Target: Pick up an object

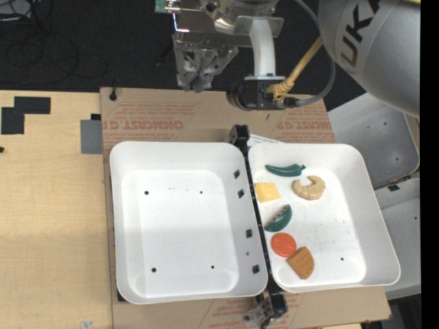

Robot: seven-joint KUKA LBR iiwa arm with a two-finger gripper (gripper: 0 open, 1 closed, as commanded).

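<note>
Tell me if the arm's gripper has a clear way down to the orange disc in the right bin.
Probably yes. The orange disc lies uncovered, though the brown wedge touches it and a green piece sits close. The gripper hangs above the bins' far edge.

The arm (370,40) is running off the top edge above the gripper (197,81); finger spacing is proving unreadable.

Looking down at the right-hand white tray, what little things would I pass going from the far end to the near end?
Green pepper → croissant → yellow cheese → green pod → red disc → orange wedge.
</note>
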